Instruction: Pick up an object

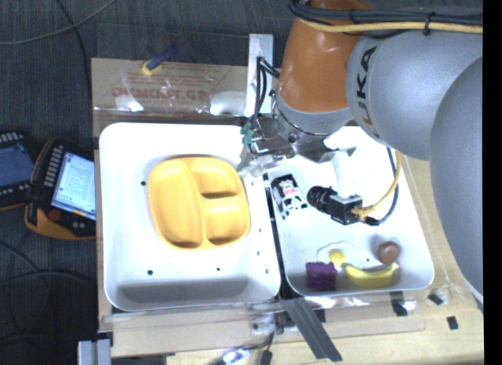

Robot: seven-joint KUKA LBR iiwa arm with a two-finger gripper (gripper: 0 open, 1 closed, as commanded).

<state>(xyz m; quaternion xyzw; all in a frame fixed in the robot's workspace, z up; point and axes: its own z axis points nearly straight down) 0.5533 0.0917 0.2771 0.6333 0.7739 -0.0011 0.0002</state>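
Left bin [118, 198]: a yellow divided tray [200, 202] lies flat near its middle, well clear of every rim. It is wide and shallow, so probably a poor target for a narrow two-finger grasp.

Between the bins: the pincer [263, 150] hangs over the dividing wall near the far edge, just beside the tray's far right corner. Whether it is open or closed cannot be told; the wrist housing covers its tips, and nothing is seen held in it.

Right bin [314, 242]: a small black-and-white item [287, 194] sits close to the dividing wall. Along the near edge lie a purple block [320, 275], a banana [369, 275] and a brown ball [387, 251], the block and banana almost touching.

To do the step well, the pincer should probably pick one separate object (the black-and-white item is nearest), centre over it, and descend clear of the dividing wall, closing across its narrow side.

Hard to make out: a black cylinder [333, 202] with a yellow cable, which may belong to the arm [408, 81] rather than the bin. The arm hides the right bin's far right corner.
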